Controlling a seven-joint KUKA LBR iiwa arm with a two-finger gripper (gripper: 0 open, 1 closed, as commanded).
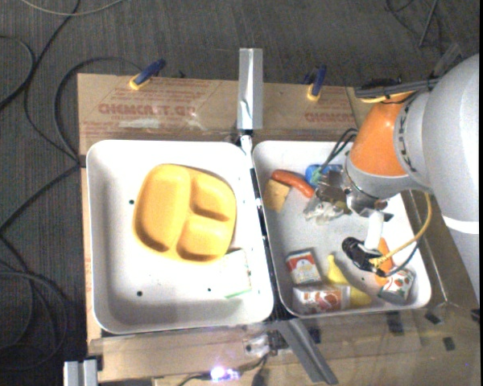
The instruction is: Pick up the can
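A red-and-white can point(319, 299) lies on its side against the front wall of the right bin point(267, 240). A second silvery tin with a red label point(398, 285) sits in that bin's front right corner. My gripper point(325, 206) hangs over the upper middle of the right bin, below the orange wrist band point(378, 143), well behind the lying can and apart from it. Nothing can be seen in its grasp from this angle.
Around the gripper lie an orange-red carrot-like piece point(293, 182), a tan block point(275, 194) and a blue item point(314, 171). A small red box point(303, 266) and a yellow item point(339, 273) sit near the can. The left bin point(105, 215) holds a yellow divided tray point(187, 212).
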